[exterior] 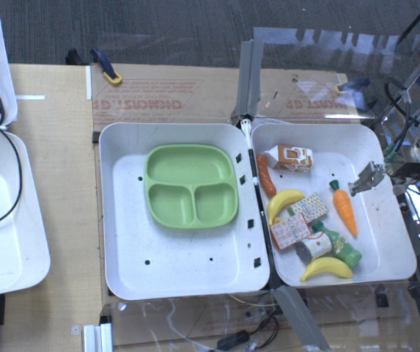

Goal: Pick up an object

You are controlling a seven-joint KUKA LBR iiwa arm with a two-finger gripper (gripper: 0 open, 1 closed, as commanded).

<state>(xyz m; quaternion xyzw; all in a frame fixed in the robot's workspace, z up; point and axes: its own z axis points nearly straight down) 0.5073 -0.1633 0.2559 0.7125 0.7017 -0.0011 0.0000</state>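
Note:
The right bin (385, 266) holds several objects. An orange carrot (344, 207) lies right of the middle, pointing toward the front. My gripper (364, 180) comes in from the right edge, just right of the carrot's green top and a little behind it. Nothing shows in its grasp. An orange and white carton (295, 157) lies at the back. A red chilli (266, 176) runs along the left wall. One banana (284, 200) lies near the middle, another banana (325, 268) at the front. A green bottle (336, 244) lies between them.
Two patterned boxes (308, 207) (290, 231) lie beside the middle banana. The left bin (122, 262) holds a green divided plate (191, 185). Cables and a frame crowd the right edge beyond the bin.

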